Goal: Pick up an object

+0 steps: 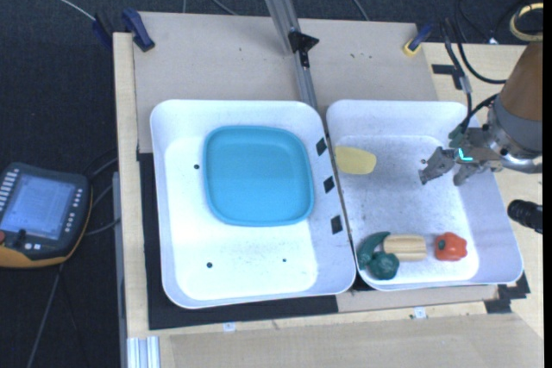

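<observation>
Nearest, along the right bin's (492,211) six o'clock edge: green toy pepper (378,255), tan wooden block (405,247), red toy tomato (449,246), touching in a row. Probably light, stiff, slick; block's flat sides best to pinch. Farther, at ten o'clock: yellow piece (354,160). At two o'clock: gripper (442,171), spread, grasping nothing.

The arm (528,99) reaches in from the right edge of the view, its orange band uppermost and the grey wrist below it. It hangs over the right-hand side of the right bin (487,211), pointing toward that bin's middle. At its end, the gripper (448,170) sits above the bin floor with its dark fingers spread apart and nothing between them.
</observation>
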Available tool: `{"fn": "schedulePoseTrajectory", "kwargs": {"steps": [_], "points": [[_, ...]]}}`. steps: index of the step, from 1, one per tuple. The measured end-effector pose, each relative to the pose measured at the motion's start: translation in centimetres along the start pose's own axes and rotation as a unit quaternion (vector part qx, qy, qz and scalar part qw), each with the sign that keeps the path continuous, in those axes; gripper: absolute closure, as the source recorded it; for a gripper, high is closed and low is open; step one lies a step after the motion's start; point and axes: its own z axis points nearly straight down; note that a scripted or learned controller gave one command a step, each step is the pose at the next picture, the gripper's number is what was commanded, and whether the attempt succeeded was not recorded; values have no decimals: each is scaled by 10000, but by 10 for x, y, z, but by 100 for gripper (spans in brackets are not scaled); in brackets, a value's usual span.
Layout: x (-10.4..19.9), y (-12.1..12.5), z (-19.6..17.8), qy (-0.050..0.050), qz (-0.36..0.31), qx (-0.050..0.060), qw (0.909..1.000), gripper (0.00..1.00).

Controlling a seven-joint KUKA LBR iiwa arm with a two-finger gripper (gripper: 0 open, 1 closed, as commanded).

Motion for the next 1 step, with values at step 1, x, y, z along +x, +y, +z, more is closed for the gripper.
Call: {"fn": "schedulePoseTrajectory", "kwargs": {"steps": [1], "points": [[0,0,0,0,0,0,10000,0]]}}
